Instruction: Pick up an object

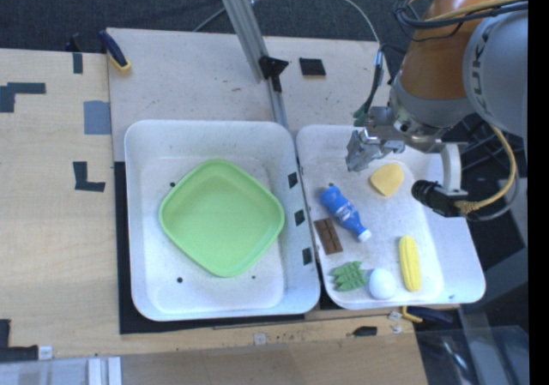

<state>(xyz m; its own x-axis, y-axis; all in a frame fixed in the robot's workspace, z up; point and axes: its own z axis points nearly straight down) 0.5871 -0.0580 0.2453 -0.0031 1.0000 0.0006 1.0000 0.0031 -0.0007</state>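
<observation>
Hand point(364, 150) over right bin point(446, 282), near its back edge, left of yellow wedge point(387, 178); grip state unclear. Blue bottle point(343, 210) lies below.

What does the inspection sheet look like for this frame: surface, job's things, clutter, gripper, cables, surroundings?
Surface: two white bins side by side; left bin, right bin.
Job's things: in the right bin, yellow chunk, blue bottle, brown bar, green leafy piece, white ball, yellow corn; green plate in the left bin.
Clutter: nothing seen.
Gripper: gripper over the right bin's far end, beside the yellow chunk, nothing seen between its fingers.
Cables: grey cables behind the bench; yellow cable at the arm.
Surroundings: metal pole, black tape marks.
</observation>
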